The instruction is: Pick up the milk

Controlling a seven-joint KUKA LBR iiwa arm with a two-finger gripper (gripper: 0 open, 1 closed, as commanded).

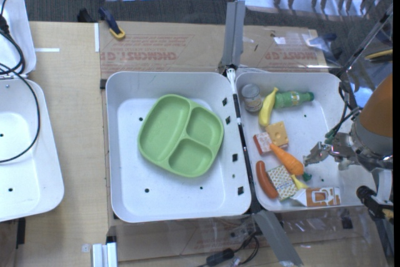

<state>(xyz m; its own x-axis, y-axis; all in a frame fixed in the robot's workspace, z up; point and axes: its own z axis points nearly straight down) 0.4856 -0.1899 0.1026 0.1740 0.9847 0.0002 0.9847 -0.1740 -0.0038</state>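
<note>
Now, look at the two white bins side by side on the counter point(69, 34). Your left bin point(122, 153) holds a single thing: a green divided plate point(180, 134) with three sections, lying flat near its middle.

Your right bin point(325, 94) carries all the food. At the far left corner stands a small tin can point(251, 97), with a yellow banana point(268, 107) just beside it and a green bottle point(292, 98) lying on its side to the right of the banana. Below them sits a cheese wedge point(278, 134), then an orange carrot point(287, 160) lying at a slant. Near the left wall lies a red sausage point(267, 180), with a checkered packet point(282, 181) just beside it.

The milk point(320, 197), a white and orange carton, lies flat at the near edge of the right bin, toward its right corner.

The gripper point(320, 152) hangs over the right side of that bin, to the right of the carrot and farther back than the milk. You see nothing between its fingers; I cannot tell how they stand.
</note>
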